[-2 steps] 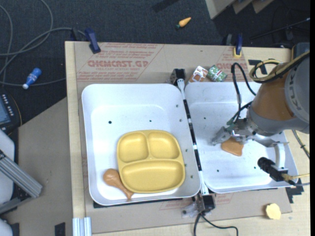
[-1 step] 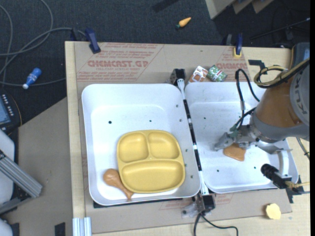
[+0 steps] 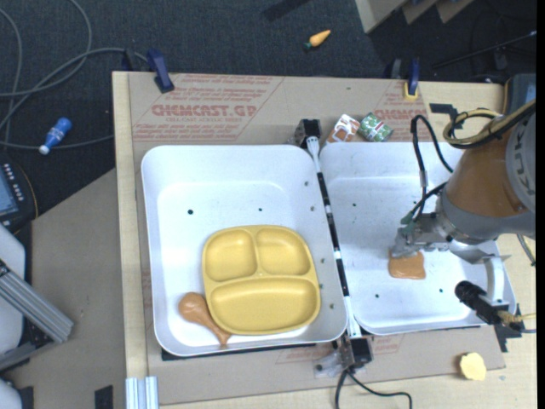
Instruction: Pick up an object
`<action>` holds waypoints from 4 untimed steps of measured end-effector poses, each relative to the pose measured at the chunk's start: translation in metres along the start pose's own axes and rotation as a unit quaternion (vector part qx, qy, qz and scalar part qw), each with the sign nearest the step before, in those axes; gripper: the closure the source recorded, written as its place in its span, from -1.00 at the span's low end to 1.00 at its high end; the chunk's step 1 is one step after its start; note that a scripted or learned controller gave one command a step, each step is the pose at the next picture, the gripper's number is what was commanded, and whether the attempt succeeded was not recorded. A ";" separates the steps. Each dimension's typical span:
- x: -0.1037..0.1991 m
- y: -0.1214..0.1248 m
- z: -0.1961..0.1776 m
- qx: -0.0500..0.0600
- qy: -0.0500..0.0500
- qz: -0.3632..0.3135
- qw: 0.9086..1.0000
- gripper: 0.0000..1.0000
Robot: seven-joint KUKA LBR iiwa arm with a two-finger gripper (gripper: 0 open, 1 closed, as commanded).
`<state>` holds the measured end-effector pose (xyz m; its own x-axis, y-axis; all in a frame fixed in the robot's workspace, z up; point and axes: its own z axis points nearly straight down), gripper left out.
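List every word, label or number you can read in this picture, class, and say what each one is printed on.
"CHEMCAST GP": red print on the brown backing sheet behind the left bin.
Smaller red lines above and below it: too blurred to read.
Partial red print on the same sheet, behind the right bin: not legible.
Small packets at the right bin's far edge: printing too small to read.
No other readable text.

My arm (image 3: 494, 186) is grey and rounded, with a broad orange band (image 3: 479, 192) wrapped above the wrist. Black cable (image 3: 423, 156) loops along its left side, and yellow and black cables (image 3: 473, 123) coil at its far end. My tool (image 3: 409, 244) is small, of grey metal with dark parts.
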<state>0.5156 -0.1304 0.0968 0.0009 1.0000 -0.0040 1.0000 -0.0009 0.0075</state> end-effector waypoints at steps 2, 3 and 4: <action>-0.031 -0.035 -0.049 0.003 0.002 0.000 1.000 -1.00; 0.009 -0.016 0.015 0.004 0.002 -0.002 1.000 -1.00; -0.054 0.043 -0.022 -0.001 -0.001 0.000 1.000 -1.00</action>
<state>0.5582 -0.1841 0.1193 0.0003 1.0000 -0.0064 1.0000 -0.0003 0.0086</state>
